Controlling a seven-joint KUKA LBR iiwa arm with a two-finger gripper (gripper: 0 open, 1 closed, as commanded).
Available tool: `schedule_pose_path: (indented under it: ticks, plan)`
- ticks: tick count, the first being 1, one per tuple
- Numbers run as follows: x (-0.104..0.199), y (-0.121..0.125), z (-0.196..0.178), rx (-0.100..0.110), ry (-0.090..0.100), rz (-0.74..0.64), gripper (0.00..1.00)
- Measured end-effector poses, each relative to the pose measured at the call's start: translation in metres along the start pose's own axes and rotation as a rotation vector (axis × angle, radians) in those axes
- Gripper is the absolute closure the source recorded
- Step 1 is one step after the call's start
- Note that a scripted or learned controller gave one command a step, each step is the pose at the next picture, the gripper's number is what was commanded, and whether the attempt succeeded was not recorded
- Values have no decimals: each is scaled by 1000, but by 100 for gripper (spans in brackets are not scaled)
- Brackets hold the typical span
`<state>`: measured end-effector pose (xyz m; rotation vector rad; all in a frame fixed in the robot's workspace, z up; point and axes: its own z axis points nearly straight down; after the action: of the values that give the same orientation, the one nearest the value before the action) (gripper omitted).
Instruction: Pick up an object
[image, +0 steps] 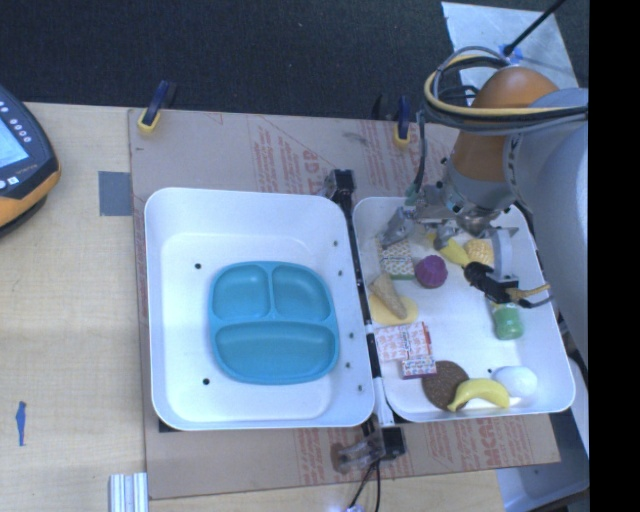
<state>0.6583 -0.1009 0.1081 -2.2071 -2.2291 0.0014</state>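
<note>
Camera view: pincer (420, 226) is placed low over the far-left part of the rt shallow white bin (548, 340), carried by the grey arm w/ orange band (500, 105) reaching in from the rt. Whether it is wide or narrow cannot be told. No object is seen held in it.

Just below it lies a small pale checked block (397, 263), and beside that a purple ball (431, 271). A yellow chunk (455, 251) sits close under the wrist side. These are judged the likeliest targets, since they are nearest.

Further out are found a tan wedge (388, 297) by the bin's left wall, a red-and-white printed packet (408, 346), a green block (508, 323), a brown round disc (441, 380), a yellow banana (480, 396) resting on the disc's edge, and a white egg-shaped item (516, 380). In the left shallow white bin (165, 300) a blue divided plate (273, 322) is set. Both bins rest on the bench (60, 320).

For a clean pick, one object should be centred on, approx. the checked block, so the ball next to it is not nudged. The approach should be kept vertical, and the close made only once the block is straddled. The ball is likely to roll if it is clipped. The lift should be slow, so that a slip can be caught early.
</note>
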Motion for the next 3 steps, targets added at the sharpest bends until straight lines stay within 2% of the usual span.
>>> schedule_pose_path:
  ticks: [1, 2, 3]
  plan:
    - [-45, -5, -96, -9, -6, 10, 0]
    - [-18, -26, 6, 1, -5, 3, 0]
    - [-4, -1, 12, 2, -6, 6, 0]
